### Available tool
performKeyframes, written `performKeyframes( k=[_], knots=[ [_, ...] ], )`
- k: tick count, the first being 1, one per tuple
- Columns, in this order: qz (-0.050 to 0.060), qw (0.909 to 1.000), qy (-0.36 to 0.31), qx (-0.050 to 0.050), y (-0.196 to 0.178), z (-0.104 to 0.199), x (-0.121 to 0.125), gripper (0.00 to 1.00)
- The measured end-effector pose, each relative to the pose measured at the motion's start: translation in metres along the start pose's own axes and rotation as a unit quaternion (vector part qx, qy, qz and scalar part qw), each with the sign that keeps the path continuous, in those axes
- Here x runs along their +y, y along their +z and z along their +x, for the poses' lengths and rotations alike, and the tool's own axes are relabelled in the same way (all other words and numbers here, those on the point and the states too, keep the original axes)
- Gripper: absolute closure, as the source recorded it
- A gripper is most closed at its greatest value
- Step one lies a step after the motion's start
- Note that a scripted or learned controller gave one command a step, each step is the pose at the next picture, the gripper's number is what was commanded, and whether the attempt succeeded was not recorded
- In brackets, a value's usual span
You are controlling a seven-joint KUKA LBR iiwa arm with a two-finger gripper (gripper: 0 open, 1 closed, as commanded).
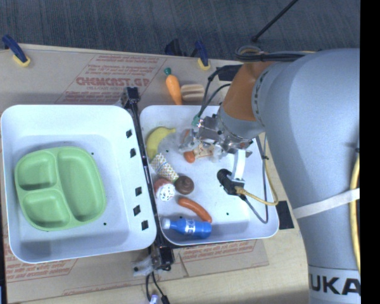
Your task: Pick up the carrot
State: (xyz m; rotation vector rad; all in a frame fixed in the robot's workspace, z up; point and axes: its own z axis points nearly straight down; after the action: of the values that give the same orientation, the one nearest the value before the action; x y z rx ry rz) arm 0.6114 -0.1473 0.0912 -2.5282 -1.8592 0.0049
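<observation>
A green divided plate (59, 187) is seen lying in the left white bin (25, 122), toward that bin's left side. Black clips are set along the divider between the two bins. In the right white bin (256, 223), close to its left wall, a yellow banana (156, 138) is found, and below it a patterned wrapped item (164, 166). Further down, a small white ball with dots (166, 192) is seen touching a brown round thing (184, 184). An orange-red sausage-like thing (194, 209) lies just beneath these, and a blue bottle (186, 227) is laid on its side near the bin's lower wall.

The carrot (173, 88) is located outside both bins, on the cardboard-covered surface (82, 75) just above the right bin's upper wall, lying at a slight tilt with its green tip pointing up and left; a tan round object (191, 93) rests just beside it on the right.

A small orange piece (189, 157) is seen in the middle of the right bin, just beside the tool (199, 143), which is lowered into the upper half of that bin. Whether its fingers are apart or together cannot be told, as they are lost among clutter. The grey arm (316, 144) with its orange band is seen at the right, well apart from the carrot.
</observation>
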Motion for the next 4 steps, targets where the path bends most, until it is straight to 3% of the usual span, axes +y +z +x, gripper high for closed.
performKeyframes(
  k=[1,2,3,4],
  knots=[
    [0.005,0.9977,0.068,-0.004,-0.002,0.061,0.026,0.0],
    [-0.002,0.9997,0.026,0.0,-0.123,-0.034,-0.005,0.0],
    [0.001,0.994,0.109,0.0,-0.019,0.034,0.036,0.0],
    [0.002,0.9944,0.106,0.0,-0.03,0.035,0.036,1.0]
  ],
)
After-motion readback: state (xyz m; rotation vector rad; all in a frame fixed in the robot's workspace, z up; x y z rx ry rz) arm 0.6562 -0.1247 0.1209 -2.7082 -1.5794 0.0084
